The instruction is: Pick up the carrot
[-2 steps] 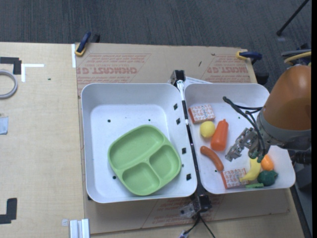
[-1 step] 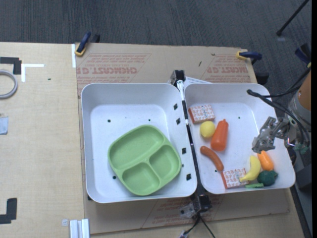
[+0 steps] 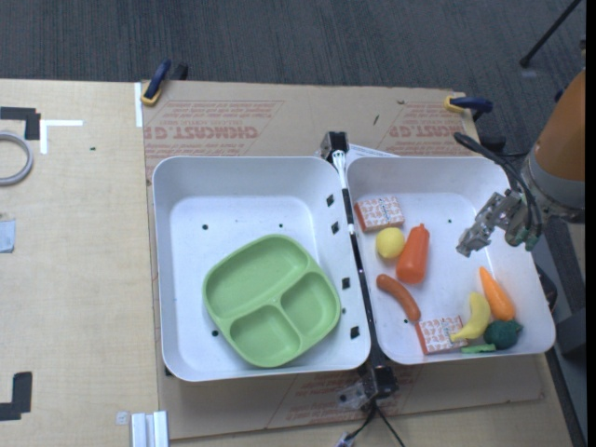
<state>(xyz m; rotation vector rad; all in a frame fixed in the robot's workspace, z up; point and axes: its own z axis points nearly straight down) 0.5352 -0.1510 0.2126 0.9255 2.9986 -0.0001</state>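
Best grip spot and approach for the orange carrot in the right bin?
Grip the small orange carrot mid-body, from above, closing across its narrow width. It lies flat, slanted, close to the white right bin's wall, with the yellow banana close by, so side approaches look crowded.

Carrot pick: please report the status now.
Gripper above right bin, nothing seen held. Carrot lies near right wall, beside banana and broccoli. Path looks open.

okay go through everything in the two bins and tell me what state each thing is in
carrot: lying loose, right bin
gripper: above right bin, near carrot
banana: lying beside broccoli
orange bottle: lying down
lemon: touching bottle
sausage: lying loose
green tray: upright, left bin
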